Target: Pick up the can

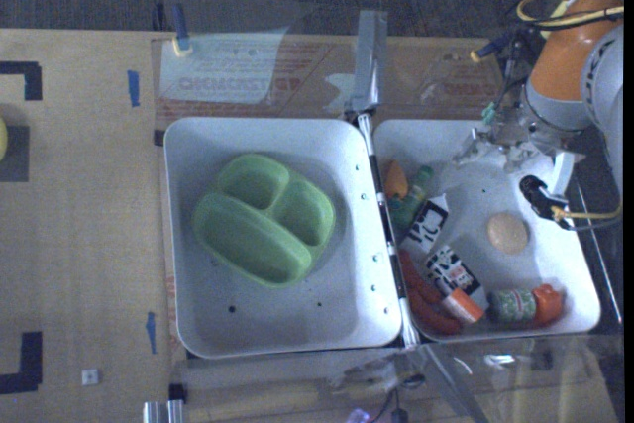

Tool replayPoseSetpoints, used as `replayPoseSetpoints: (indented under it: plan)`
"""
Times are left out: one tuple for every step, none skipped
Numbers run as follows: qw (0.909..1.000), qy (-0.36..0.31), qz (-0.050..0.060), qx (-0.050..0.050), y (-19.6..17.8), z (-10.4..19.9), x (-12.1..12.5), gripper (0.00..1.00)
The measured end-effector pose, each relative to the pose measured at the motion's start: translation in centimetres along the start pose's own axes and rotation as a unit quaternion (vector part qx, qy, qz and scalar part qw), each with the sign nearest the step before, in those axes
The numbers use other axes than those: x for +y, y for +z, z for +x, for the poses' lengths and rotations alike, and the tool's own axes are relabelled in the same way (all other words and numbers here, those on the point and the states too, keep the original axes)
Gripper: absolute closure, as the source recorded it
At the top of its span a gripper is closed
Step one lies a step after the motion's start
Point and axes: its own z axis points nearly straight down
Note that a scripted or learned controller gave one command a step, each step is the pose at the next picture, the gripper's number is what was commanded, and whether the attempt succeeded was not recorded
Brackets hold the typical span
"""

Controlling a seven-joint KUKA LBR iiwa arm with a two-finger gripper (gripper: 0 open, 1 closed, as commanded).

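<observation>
The can (513, 306), with a green label, lies on its side near the front right corner of the right bin (584, 307). An orange item (548, 299) touches its right end. My gripper (503, 142) hangs over the far side of that same bin, below the orange wrist band, well away from the can. Nothing can be seen held in it.
The right bin also holds a tan round disc (507, 233), two black-and-white cartons (428, 225), a green bottle (408, 201), an orange piece (396, 179) and red items (428, 300) along its left side. A green divided plate (264, 218) lies in the left bin (188, 312).
</observation>
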Motion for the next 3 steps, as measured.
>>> replayPoseSetpoints:
  plan:
    - [1.0, 0.0, 0.0, 0.0, 0.01, 0.0, -0.01, 0.0]
    - [1.0, 0.0, 0.0, 0.0, 0.01, -0.01, -0.01, 0.0]
    - [1.0, 0.0, 0.0, 0.0, 0.01, -0.01, -0.01, 0.0]
